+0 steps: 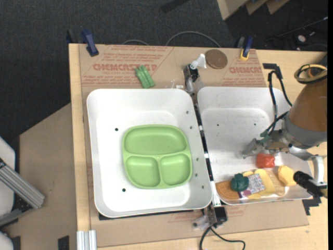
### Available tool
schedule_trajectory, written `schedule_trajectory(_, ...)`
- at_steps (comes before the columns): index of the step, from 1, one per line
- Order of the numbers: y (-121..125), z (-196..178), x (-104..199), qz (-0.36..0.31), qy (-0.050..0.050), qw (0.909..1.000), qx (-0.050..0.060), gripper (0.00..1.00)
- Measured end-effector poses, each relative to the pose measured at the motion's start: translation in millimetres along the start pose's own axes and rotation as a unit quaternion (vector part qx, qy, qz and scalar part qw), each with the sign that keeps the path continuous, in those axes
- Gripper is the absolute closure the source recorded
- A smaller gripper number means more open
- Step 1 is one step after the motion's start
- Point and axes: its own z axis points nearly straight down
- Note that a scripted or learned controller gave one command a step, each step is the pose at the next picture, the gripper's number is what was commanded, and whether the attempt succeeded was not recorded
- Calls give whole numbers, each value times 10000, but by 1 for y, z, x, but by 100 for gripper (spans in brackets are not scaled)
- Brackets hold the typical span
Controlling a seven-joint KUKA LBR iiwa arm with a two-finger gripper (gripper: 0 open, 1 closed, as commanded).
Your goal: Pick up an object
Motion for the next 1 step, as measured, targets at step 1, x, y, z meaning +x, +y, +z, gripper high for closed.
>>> schedule_trajectory(1, -28, 14, 0, 9, -5, 10000, 1, 0)
